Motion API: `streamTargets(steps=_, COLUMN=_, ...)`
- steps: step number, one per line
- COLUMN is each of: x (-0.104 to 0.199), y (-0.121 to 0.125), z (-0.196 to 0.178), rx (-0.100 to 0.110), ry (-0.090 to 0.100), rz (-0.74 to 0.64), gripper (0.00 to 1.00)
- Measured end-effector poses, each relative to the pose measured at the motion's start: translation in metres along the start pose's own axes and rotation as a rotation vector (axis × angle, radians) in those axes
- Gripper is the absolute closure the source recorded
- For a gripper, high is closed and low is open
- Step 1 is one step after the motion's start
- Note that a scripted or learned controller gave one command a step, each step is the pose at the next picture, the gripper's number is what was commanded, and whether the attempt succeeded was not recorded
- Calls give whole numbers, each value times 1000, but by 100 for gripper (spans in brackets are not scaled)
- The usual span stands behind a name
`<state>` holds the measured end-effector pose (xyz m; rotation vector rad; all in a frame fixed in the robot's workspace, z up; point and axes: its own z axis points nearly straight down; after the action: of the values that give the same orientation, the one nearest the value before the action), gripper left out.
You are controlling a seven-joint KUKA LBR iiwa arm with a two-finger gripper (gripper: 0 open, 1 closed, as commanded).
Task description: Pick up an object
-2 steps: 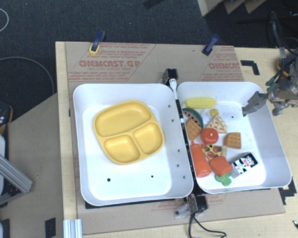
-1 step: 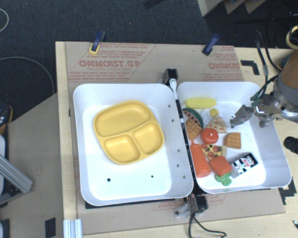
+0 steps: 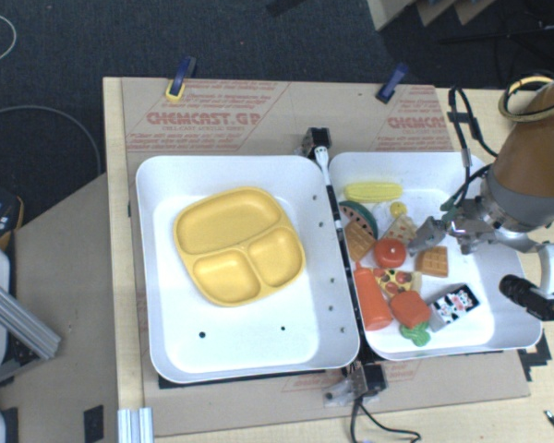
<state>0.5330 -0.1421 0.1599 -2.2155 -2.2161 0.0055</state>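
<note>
Toy food pile (image 3: 392, 266) sits in the right bin (image 3: 499, 335), left half. Hand (image 3: 443, 232) hovers at its 2 o'clock, just above the waffle cracker (image 3: 433, 262); can't tell its state. Cracker looks light, stiff, flat, likely slippery plastic: pinch across opposite edges.

The right bin (image 3: 499, 335) holds a heap of toy food: a yellow corn cob (image 3: 373, 191) at the top, a red tomato (image 3: 391, 252) mid-pile, an orange carrot (image 3: 371, 299) below, and a waffle square (image 3: 433, 262) beside the tomato.
</note>
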Motion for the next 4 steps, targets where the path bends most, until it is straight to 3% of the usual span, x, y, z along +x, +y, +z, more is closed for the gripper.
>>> streamTargets(steps=1, x=-1, y=-10, z=51, rx=-3, ry=-1, rz=1, gripper=0)
streamTargets(steps=2, x=-2, y=-8, z=71, rx=-11, ry=-3, rz=2, gripper=0)
streamTargets(steps=3, x=-4, y=-4, z=57, rx=-27, ry=-10, rz=3, gripper=100)
streamTargets(steps=4, x=-3, y=-12, z=-3, rx=-12, ry=-5, rz=-1, gripper=100)
